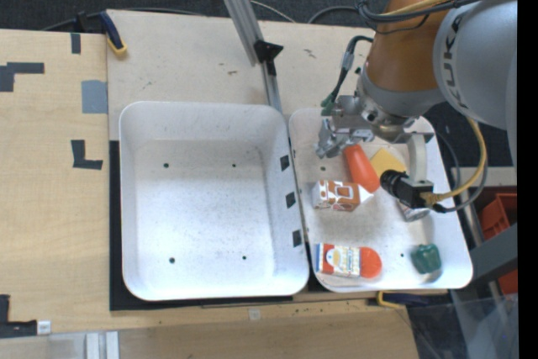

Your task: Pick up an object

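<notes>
We see the hand [336, 139] low over the right bin [454, 265], at that bin's upper left corner; we cannot tell its state. Just to its lower right lies an orange carrot-like piece [363, 168], touching a yellow block [387, 159]. We judge it light, stiff and smooth, so likely to roll; gripping across its middle seems best. A small carton [338, 195] lies just below it, and the bin wall stands close on the left. More open room lies toward the bin's lower middle, above the red-and-white packet [346, 261] and left of the green piece [426, 258].

Robotics lab: plywood bench [50, 181], white bins [143, 206], cabled arm [471, 38].
</notes>
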Motion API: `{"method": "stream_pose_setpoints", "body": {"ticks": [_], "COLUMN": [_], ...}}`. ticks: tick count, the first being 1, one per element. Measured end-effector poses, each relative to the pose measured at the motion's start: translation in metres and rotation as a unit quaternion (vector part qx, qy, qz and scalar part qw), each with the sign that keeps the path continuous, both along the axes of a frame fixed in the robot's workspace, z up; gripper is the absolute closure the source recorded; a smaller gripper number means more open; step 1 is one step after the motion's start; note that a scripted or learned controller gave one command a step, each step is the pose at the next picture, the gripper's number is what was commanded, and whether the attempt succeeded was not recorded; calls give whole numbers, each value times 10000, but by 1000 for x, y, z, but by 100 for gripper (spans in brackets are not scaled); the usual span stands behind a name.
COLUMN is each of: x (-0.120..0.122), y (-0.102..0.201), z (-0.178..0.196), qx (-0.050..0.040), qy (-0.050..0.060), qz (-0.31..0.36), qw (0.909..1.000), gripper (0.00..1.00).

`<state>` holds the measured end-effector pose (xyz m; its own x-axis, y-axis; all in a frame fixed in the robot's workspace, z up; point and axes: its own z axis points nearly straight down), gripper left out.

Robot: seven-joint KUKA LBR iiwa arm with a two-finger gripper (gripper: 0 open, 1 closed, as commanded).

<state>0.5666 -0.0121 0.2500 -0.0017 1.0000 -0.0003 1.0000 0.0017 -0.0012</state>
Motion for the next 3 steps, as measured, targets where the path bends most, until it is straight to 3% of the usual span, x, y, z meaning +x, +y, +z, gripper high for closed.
{"method": "stream_pose_setpoints", "body": {"ticks": [2, 3], "x": [-50, -49], "y": [85, 83], "z": [-7, -7], "qx": [2, 1], "qy": [20, 7], "qz": [14, 1], "qw": [10000, 10000], "gripper": [100, 0]}}
